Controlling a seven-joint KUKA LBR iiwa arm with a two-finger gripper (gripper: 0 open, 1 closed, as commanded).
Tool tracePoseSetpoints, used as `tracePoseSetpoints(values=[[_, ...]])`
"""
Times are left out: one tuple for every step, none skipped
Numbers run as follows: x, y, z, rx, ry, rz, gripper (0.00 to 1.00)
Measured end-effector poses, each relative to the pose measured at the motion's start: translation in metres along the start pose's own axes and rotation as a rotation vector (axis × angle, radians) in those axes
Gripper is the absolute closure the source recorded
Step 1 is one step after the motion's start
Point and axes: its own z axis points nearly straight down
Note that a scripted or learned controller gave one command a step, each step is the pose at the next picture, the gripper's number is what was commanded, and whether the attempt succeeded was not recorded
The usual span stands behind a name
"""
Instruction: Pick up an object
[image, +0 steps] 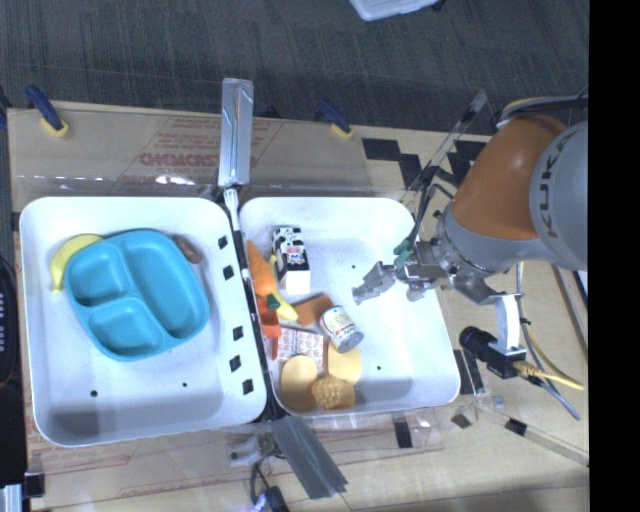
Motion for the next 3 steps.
tracePoseSetpoints(values=[[0.036,-0.013,-0.069,-0.006,-0.003,0.232,0.0],[0.063,-0.005,0.089,-0.016,-0.003,0.067,0.0],[0.038,0.016,0.136,-0.003,-0.002,0.072,0.0]])
